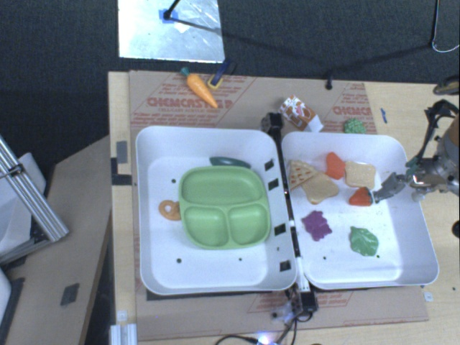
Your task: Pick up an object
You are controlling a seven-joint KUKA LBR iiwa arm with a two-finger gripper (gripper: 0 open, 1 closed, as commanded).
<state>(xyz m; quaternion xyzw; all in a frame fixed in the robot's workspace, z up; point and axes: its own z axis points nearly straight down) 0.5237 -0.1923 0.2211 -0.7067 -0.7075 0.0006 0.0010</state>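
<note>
Here's the tool (376, 192) reaching in from the right edge of the frame, low over the right bin (413, 254), its tip right against a small red-orange piece (360, 198) at mid-right. Whether that piece sits between the fingers or just beside them, I cannot tell, and the fingers' spread is not readable either. Around it in the right bin: a tan toast slice (360, 172) just above, an orange piece (335, 165) to its left, a waffle-patterned wedge (300, 171) and a tan bread-like piece (320, 189) overlapping near the bin's left wall. Lower down lie a purple piece (316, 225) and a green leafy piece (364, 241), well apart from the tool. Over in the left bin (154, 264), a green divided tray (223, 207) fills the centre, a dark green item (230, 162) peeking out at its top edge, a small orange ring (169, 210) just left of it. Up on the counter (402, 307) behind the bins: a toy carrot (202, 90) at upper left, a small wrapped item (297, 112) near the middle, a green lump (353, 126) at upper right
</note>
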